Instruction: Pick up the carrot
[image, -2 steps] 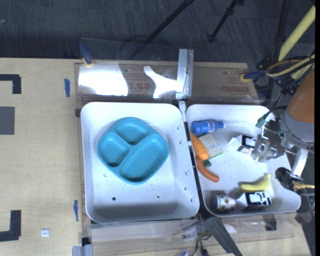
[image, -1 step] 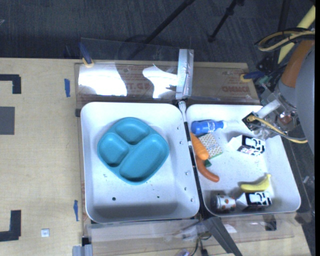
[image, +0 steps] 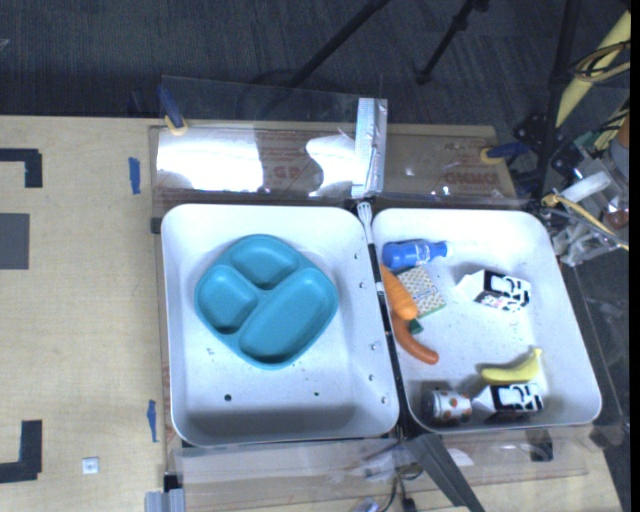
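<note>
An orange carrot lies in the right bin, along its left wall, running from upper left to lower right. Its upper part rests against a small patterned packet. A blue bottle lies just above the carrot's top end.
The left bin holds a blue divided plate. In the right bin there are also a black-and-white cow toy, a yellow banana, a small can and a black-and-white box. Cables and stands crowd the upper right.
</note>
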